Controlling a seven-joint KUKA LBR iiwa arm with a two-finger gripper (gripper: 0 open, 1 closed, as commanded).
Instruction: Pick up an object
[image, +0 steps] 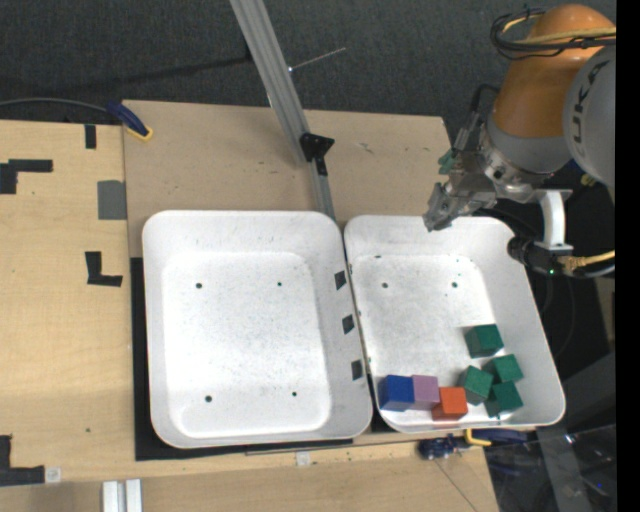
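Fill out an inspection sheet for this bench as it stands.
Surface: wooden bench with black tape marks; a black mat shows under the left bin.
Job's things: left bin and right bin side by side. In the right bin's near corner: blue block, purple block, orange block, four green blocks.
Clutter: a blue-and-yellow clamp at the bench's far edge, another at the near edge.
Gripper: gripper above the right bin's far rim, apart from the blocks; nothing seen held.
Cables: black cable on the far left; black loops on the arm.
Surroundings: slanted metal rail, dark floor.
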